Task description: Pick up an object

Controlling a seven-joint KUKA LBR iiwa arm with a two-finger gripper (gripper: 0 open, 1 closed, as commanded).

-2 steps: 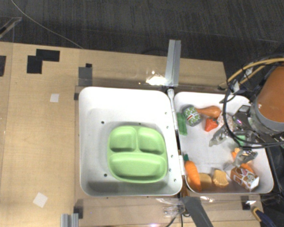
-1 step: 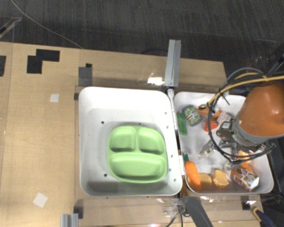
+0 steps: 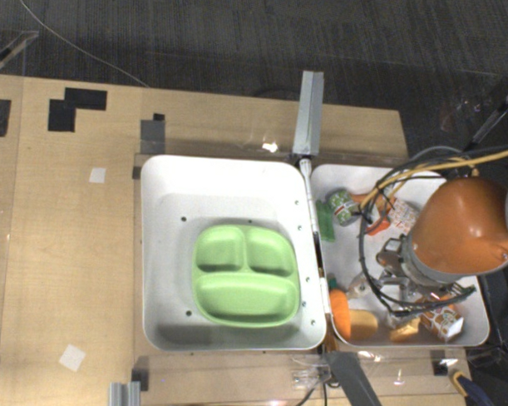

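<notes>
My gripper (image 3: pixel 408 282) reaches down into the right bin (image 3: pixel 481 331), mostly hidden under the arm's orange band (image 3: pixel 465 226) and a tangle of cables. Around it lie several small items. A green packet (image 3: pixel 335 207) rests at the bin's back left. At the front left are an orange carrot-like piece (image 3: pixel 339 307) and a tan bread-like piece (image 3: pixel 364 325). A small printed carton (image 3: pixel 444 321) and a brown piece (image 3: pixel 405 330) lie at the front, just below the gripper.
The left bin (image 3: pixel 167 203) holds a green divided plate (image 3: pixel 246 275) near its middle. A metal post (image 3: pixel 308 112) stands behind the seam between the bins. Wooden bench surface (image 3: pixel 62 233) spreads to the left.
</notes>
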